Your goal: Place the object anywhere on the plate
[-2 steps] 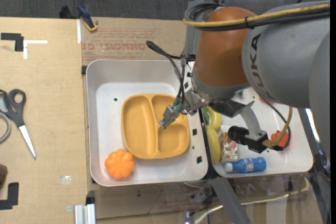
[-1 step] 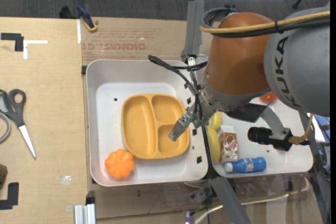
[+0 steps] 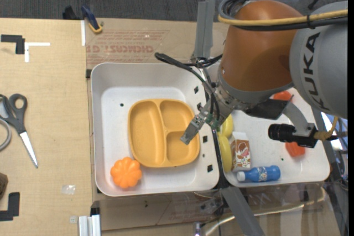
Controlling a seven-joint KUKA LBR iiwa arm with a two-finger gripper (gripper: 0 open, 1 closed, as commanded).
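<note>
A yellow divided plate (image 3: 157, 132) lies in the left white bin (image 3: 105, 119). An orange pumpkin-shaped toy (image 3: 126, 172) rests on the bin floor, touching the plate's lower-left corner. My gripper (image 3: 191, 131) hangs over the plate's right rim, above its lower-right compartment, at the end of the big orange-banded wrist. No object shows under it. The wrist hides the gripper's upper part.
The right bin (image 3: 310, 171) holds a yellow banana (image 3: 224, 146), a small brown-and-white carton (image 3: 241, 153), a blue bottle (image 3: 260, 174) and orange items (image 3: 295, 148) partly under the arm. Scissors (image 3: 19, 124) lie on the wooden bench at left.
</note>
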